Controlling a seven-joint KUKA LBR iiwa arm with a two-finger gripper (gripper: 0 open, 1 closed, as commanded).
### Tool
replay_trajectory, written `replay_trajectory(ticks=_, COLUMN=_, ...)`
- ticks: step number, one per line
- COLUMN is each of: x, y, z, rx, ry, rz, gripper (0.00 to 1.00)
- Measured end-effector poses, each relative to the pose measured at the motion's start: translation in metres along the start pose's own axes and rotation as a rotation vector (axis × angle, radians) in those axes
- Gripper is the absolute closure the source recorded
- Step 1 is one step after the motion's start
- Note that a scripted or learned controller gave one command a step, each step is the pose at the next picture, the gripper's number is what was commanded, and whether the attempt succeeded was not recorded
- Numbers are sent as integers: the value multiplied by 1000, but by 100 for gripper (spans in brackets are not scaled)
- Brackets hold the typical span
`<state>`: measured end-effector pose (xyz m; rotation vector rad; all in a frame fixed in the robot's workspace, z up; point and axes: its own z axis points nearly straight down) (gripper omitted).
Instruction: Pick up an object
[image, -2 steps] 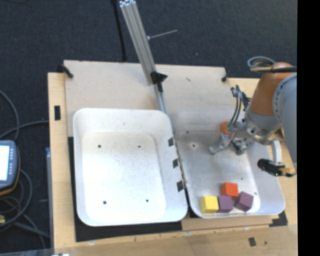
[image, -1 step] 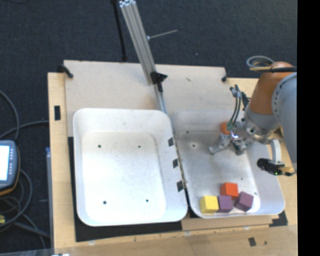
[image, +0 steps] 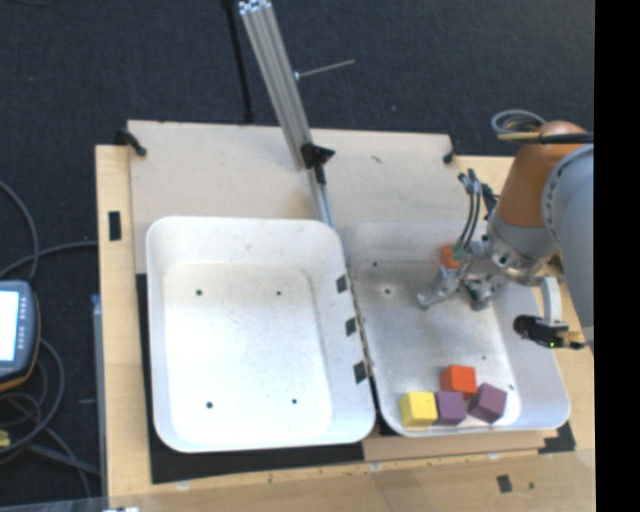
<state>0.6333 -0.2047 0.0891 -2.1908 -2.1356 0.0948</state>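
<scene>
Sitting in the near corner of the right bin (image: 540, 400) are four small blocks: an orange block (image: 460, 378), a yellow block (image: 419, 407), and two purple blocks (image: 451, 407) (image: 488, 401), all close together. The gripper (image: 440, 294) hangs farther back over the same bin, well apart from them. Whether its fingers are open or closed, I cannot tell. The left bin (image: 170, 330) sits beside it on the surface (image: 230, 160).

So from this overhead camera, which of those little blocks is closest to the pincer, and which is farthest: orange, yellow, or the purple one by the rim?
1. Orange block, below the pincer.
2. Rim-side purple block, lower right.
3. Yellow block, bottom corner of the right bin; nearly level with purple, too close to call firmly.
</scene>
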Motion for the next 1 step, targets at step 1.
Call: replay_trajectory(ticks=1, x=-11, y=-32, z=-7, rx=-97, ry=-15, rz=-22, gripper=0)
